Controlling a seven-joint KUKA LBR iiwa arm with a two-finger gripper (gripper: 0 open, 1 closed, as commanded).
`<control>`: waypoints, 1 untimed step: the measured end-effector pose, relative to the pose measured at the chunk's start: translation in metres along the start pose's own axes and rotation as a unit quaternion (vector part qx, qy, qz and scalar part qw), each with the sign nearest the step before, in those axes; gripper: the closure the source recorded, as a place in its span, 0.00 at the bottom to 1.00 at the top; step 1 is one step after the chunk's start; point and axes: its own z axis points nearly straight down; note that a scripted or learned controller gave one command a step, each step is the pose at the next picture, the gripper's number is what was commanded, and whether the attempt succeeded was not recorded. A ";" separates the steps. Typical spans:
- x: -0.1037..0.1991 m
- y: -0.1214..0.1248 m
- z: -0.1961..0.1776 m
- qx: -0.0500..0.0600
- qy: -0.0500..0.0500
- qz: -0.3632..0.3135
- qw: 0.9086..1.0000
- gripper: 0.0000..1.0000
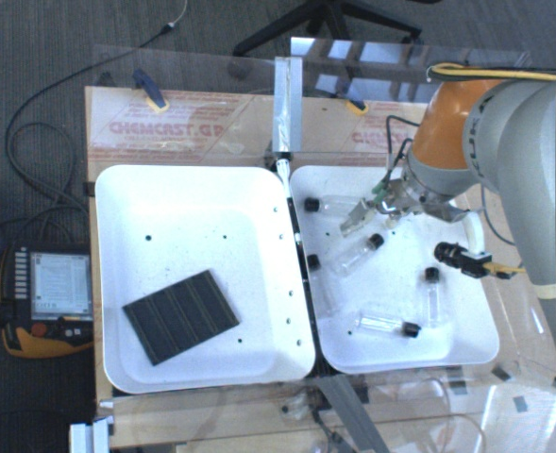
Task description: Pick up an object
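Vial (361, 250) lengthwise, cap toward tool (364, 212)

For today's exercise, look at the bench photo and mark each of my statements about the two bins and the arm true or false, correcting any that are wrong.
1. A dark ribbed panel lies in the left bin. True.
2. The clear vials with black caps are in the left bin. False: vials such as the one at lie in the right bin.
3. The gripper is over the right bin. True.
4. The arm's band above the wrist is blue. False: the band is orange.
5. The dark panel lies at the left bin's far edge. False: it lies toward the near edge.
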 end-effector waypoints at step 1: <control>-0.059 -0.067 0.003 -0.009 0.001 -0.010 1.000 0.00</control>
